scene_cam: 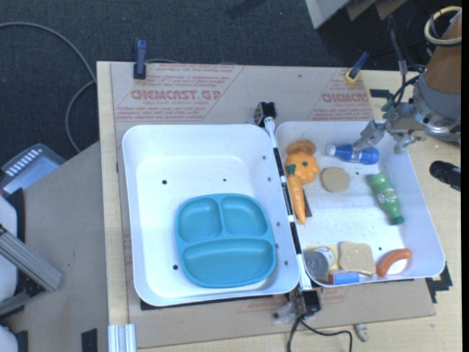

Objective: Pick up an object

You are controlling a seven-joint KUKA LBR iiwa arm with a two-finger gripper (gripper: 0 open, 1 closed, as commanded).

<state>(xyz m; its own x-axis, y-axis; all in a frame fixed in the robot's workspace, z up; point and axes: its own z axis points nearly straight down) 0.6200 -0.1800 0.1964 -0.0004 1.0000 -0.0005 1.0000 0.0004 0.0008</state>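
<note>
The right bin (423, 218) holds several small items. A blue bottle (355, 152) lies near its far edge, with a green bottle (385, 196) to its right and a round tan biscuit (335, 180) in front. Against the left wall sit an orange fruit (303, 169), a carrot (297, 198) and a bread roll (300, 149). Along the near edge are a tin can (318, 262), a toast slice (356, 257) and a red sausage (394, 261). My gripper (386, 136) hovers over the bin's far right corner, open, one finger just above the blue bottle's end, nothing between the fingers.
The left bin (146, 167) holds a blue divided plate (225, 239). A black clip (265, 111) joins the bins at the far side. Cables and the arm's body (443, 86) crowd the far right of the bench.
</note>
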